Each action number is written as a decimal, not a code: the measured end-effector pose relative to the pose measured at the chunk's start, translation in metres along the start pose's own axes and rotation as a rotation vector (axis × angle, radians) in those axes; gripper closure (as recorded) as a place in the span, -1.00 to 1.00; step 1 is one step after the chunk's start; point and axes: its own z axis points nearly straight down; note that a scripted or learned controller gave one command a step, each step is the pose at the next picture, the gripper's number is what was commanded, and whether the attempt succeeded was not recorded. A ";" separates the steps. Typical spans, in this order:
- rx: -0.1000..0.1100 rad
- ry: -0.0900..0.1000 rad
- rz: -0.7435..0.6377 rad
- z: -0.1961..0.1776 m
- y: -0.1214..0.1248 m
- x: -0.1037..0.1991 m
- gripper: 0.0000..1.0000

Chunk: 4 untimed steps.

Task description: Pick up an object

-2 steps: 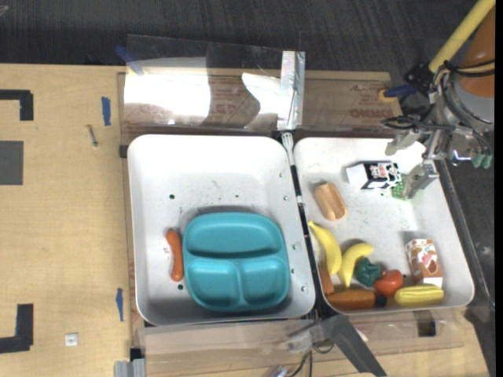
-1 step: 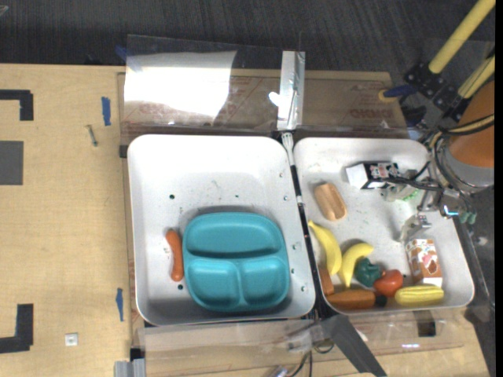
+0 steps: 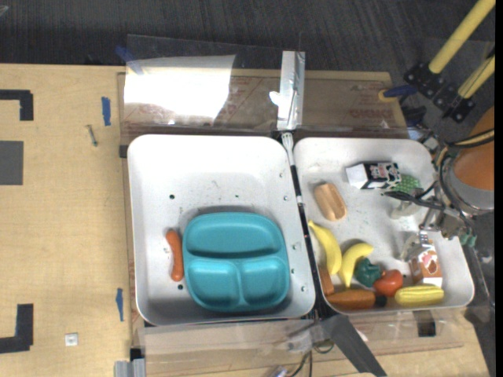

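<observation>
two white bins sit side by side on the bench. the left bin (image 3: 149, 163) holds two things: one teal divided tray (image 3: 234, 261) toward six o'clock, and one orange carrot (image 3: 174, 254) lying touching the tray's nine o'clock edge.

the right bin (image 3: 330, 151) is the crowded one. i count one bread roll (image 3: 331, 201) at about ten o'clock, one small black-and-white carton (image 3: 372, 173) at twelve o'clock with a green scrap just beside it, and two bananas (image 3: 328, 246) curving together near seven o'clock. along the six o'clock wall lie one brown sausage (image 3: 351, 297), one green piece (image 3: 367, 272), one red tomato (image 3: 388, 282) and one yellow piece (image 3: 419, 294), packed close and mostly touching. one orange-and-white packet (image 3: 427, 264) stands at about four o'clock.

my arm comes in at three o'clock, the orange band at the frame's edge. my claw (image 3: 424, 210) hangs over the right bin's three o'clock side, above the packet and apart from the carton. its tips blur into dark cabling, so i cannot tell how wide it stands or whether it has anything in it.
</observation>
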 end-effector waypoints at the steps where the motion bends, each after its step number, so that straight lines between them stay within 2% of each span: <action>1: 0.002 -0.013 -0.003 -0.014 0.001 -0.005 1.00; 2: 0.004 -0.008 -0.057 -0.191 -0.006 0.019 1.00; 3: 0.000 0.000 -0.175 -0.191 0.008 -0.054 1.00; 4: 0.000 -0.002 -0.343 -0.206 0.013 -0.085 1.00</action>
